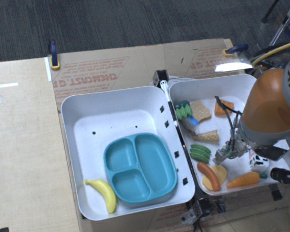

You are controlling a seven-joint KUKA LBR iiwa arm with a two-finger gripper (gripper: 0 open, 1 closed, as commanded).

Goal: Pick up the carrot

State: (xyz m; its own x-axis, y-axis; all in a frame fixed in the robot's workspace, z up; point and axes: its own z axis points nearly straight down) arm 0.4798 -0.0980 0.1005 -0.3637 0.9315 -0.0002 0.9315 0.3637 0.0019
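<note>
**Carrot lies low in a crowded bin, end effector above its neighbours**

Nearest the camera, at the front of the right bin (226, 191), the carrot (243, 180) lies on its side: a smooth, tapered orange cone, slim end pointing right. Touching or just beside its thick end sit a red sausage (208, 175) and a pale round slice (219, 173), both glossy plastic. A grasp that lands a little left could clamp the sausage instead, and the carrot's slick, rounded flank may roll or squirt out if pinched off-centre.

The end effector (228, 153) hangs above this cluster, close to the carrot but not on it; whether it is wide or narrow I cannot tell, and nothing is seen held.

Farther back come a ridged green vegetable (200, 152), a tan wedge (207, 136), a bread slice (200, 111) and an orange piece (222, 108), which could be mistaken for the target by colour.

In the left bin (80, 108) rest a teal divided tray (140, 167) and a banana (105, 192)
</note>
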